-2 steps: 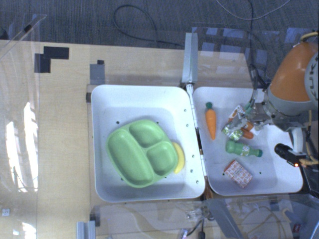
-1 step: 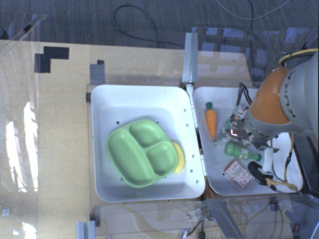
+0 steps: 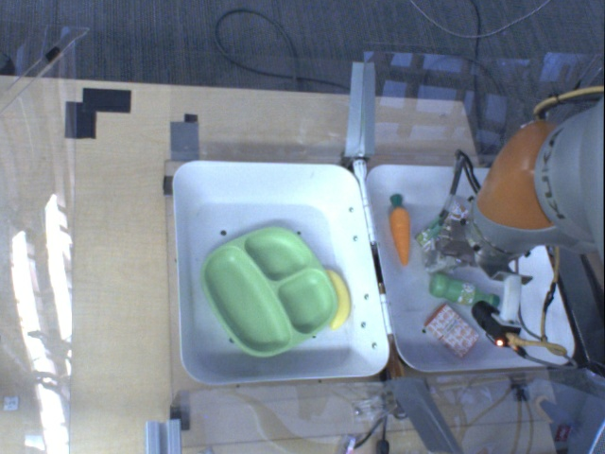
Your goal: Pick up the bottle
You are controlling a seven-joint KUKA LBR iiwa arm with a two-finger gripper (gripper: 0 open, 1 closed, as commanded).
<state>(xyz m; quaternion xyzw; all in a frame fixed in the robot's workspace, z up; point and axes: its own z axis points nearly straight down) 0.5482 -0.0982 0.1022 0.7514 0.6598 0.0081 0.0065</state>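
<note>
Gripper (image 3: pixel 452 244) sits just above the clear green-capped plastic bottle (image 3: pixel 460 291) in the right white bin (image 3: pixel 408 348), orange toy carrot (image 3: pixel 401 232) to the bottle's upper left; open or closed: can't tell.

My arm (image 3: pixel 548 183) reaches in over the right bin (image 3: pixel 411 353), and my claw (image 3: pixel 452 244) hangs low near that bin's middle. Just below it lies the green bottle (image 3: pixel 461 291) on its side. The carrot (image 3: pixel 401 233) lies close to the bin's left wall, and a small patterned packet (image 3: pixel 450 330) sits near the front edge. In the left bin (image 3: pixel 217 197) rests a green divided plate (image 3: pixel 269 289), with something yellow (image 3: pixel 339 301) tucked at its right edge.
</note>
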